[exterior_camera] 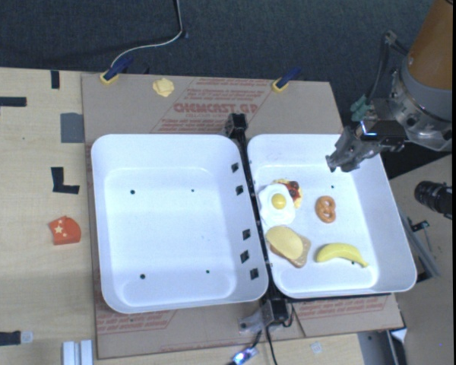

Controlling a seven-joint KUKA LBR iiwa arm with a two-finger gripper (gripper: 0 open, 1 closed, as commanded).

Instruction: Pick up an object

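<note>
Nearest the camera, a banana point(341, 255) lies at the right bin's point(380, 280) front beside a sandwich point(289, 245), with a fried egg point(278, 204) and pretzel point(326, 208) behind. Overhead, the gripper point(342, 160) carries nothing; its spread cannot be told. Targeting the well-separated pretzel and descending vertically looks wisest.

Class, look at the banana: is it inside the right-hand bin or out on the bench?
Inside. The banana lies flat on the floor of the right-hand bin, near its front corner, within the white rim.
</note>
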